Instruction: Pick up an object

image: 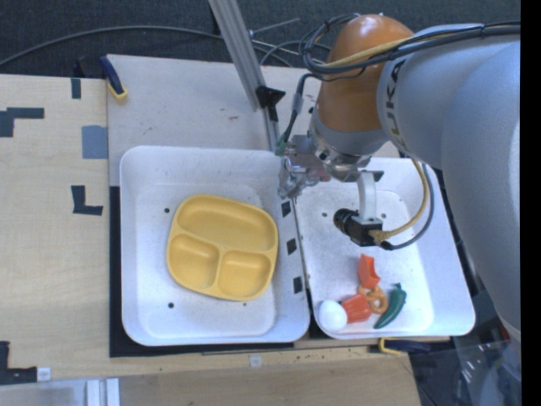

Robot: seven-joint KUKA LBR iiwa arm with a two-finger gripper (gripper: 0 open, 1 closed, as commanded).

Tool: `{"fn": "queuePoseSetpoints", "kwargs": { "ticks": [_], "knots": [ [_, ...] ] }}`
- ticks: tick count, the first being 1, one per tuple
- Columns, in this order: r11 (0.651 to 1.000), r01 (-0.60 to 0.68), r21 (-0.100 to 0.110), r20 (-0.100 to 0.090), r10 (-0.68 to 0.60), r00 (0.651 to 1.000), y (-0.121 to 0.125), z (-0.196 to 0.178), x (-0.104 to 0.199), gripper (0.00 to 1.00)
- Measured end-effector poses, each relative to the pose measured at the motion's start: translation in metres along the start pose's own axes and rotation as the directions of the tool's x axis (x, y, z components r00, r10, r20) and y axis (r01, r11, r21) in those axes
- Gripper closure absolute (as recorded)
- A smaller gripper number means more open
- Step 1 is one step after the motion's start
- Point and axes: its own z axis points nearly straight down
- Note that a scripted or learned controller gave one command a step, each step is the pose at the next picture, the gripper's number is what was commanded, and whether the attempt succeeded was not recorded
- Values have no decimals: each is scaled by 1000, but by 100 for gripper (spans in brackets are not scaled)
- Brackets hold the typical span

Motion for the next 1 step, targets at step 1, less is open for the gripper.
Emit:
{"fn": "queuePoseSetpoints", "kwargs": {
  "ticks": [1],
  "knots": [
    [1000,1,-1,-1,-1,1000,-18,-4,49,100]
  ]
}}
